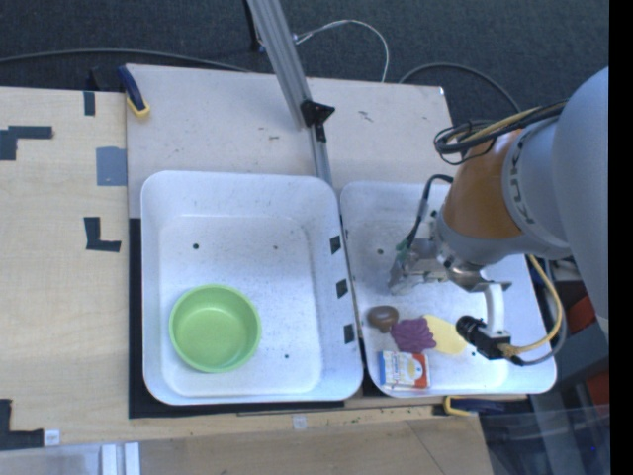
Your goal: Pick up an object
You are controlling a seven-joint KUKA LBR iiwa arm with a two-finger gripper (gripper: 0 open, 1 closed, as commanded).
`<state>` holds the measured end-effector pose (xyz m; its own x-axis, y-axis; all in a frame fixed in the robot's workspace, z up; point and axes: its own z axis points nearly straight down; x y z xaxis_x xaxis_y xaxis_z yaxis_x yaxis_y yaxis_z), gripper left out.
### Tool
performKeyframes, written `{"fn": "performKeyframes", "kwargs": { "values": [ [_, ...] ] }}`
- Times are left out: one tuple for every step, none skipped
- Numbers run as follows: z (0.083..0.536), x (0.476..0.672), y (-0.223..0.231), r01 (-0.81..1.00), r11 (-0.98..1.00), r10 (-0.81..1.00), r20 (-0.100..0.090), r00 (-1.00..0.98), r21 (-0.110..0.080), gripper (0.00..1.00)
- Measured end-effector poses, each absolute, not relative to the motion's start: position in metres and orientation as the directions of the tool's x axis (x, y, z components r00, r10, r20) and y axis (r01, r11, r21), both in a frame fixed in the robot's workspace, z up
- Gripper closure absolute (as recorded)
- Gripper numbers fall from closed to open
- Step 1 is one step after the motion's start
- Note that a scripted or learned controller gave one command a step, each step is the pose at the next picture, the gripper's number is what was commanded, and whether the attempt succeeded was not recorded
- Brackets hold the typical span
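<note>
Over the right bin (514, 382), toward its nine o'clock side, I hang my jaws (404, 275) low above the bare white floor; I cannot tell whether they are released or clenched. Toward six o'clock from them lie a brown lump (383, 317), a purple toy (412, 333), a yellow piece (447, 338) and a small carton (404, 369). A green bowl (215, 328) sits in the left bin (237, 191) at seven o'clock.

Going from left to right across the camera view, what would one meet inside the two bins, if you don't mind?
Green bowl → brown object → purple object → yellow object.
</note>
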<state>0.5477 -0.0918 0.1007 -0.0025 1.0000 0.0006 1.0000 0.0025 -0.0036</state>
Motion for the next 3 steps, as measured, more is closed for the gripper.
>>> {"fn": "performKeyframes", "kwargs": {
  "values": [
    [0.163,0.551,-0.09,1.0,0.002,1.0,-0.001,-0.002,0.004,1.0],
    [0.211,0.552,-0.09,1.0,0.002,1.0,-0.001,-0.002,0.004,1.0],
    [0.222,0.544,-0.031,1.0,0.008,1.0,0.002,-0.008,0.0,1.0]
  ]
}}
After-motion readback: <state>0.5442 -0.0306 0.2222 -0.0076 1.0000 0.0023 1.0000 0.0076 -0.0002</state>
